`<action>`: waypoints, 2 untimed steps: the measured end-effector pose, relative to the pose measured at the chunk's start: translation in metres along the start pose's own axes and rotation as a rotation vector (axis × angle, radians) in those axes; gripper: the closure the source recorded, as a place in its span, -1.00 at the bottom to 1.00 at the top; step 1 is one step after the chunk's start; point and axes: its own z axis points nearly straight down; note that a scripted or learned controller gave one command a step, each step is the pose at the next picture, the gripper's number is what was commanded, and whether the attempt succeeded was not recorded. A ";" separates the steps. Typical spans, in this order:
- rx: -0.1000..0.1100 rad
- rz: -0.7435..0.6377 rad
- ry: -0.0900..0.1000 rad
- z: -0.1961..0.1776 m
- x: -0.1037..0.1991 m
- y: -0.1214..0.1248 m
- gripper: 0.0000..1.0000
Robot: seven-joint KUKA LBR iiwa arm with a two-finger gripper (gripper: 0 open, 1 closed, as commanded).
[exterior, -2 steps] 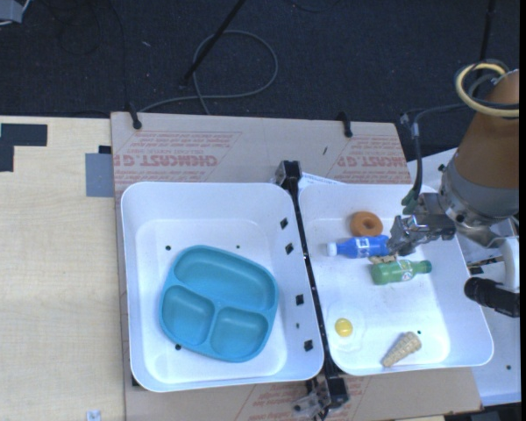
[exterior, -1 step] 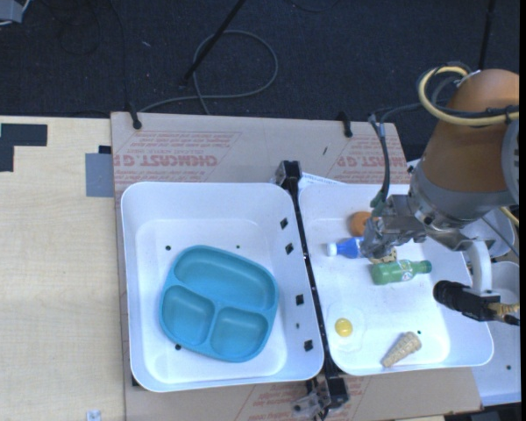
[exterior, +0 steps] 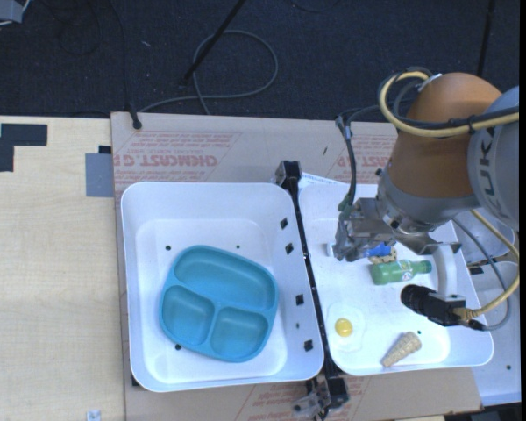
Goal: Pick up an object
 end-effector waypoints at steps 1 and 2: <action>0.002 0.000 0.000 0.020 0.044 -0.010 1.00; 0.002 0.000 -0.001 0.038 0.097 -0.020 1.00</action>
